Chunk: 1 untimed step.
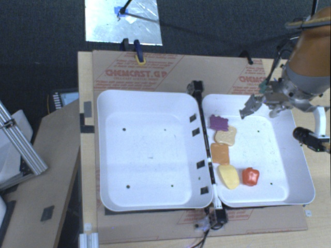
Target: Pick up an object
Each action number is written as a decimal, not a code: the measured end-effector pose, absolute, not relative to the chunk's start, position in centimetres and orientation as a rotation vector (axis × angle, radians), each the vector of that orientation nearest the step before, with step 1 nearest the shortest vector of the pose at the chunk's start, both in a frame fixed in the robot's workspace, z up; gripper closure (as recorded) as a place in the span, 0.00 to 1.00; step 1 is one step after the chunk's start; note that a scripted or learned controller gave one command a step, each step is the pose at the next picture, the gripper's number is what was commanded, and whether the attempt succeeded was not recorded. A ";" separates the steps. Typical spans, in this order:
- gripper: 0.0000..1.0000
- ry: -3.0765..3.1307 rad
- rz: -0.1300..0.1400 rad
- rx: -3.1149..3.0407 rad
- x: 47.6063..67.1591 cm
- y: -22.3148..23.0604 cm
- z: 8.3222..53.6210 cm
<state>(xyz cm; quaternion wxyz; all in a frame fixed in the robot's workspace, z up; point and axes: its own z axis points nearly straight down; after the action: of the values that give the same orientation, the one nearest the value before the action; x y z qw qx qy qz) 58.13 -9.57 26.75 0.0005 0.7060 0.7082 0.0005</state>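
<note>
Several small objects lie along the left side of the right bin [289, 190]: a purple piece [219, 122], a beige piece [226, 137], an orange block [220, 153], a yellow lump [229, 176] and a red object [250, 176]. My gripper [262, 109] hangs over the bin's far part, to the right of the purple piece and above it. Its fingers stand apart, open, with nothing between them.
The left bin [111, 154] sits beside the right one, with a black hinged divider [201, 138] between them. A silver sheet [123, 14] lies at the back, behind two clamps [138, 53]. A black fitting [309, 137] juts over the right bin's right rim.
</note>
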 end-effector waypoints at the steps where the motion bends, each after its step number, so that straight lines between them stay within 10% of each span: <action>1: 0.00 2.215 0.019 2.203 58.5 -10.2 47.1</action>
<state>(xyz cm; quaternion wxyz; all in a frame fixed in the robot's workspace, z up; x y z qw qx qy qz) 58.52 -10.17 47.11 0.0090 0.7051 0.7090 0.0062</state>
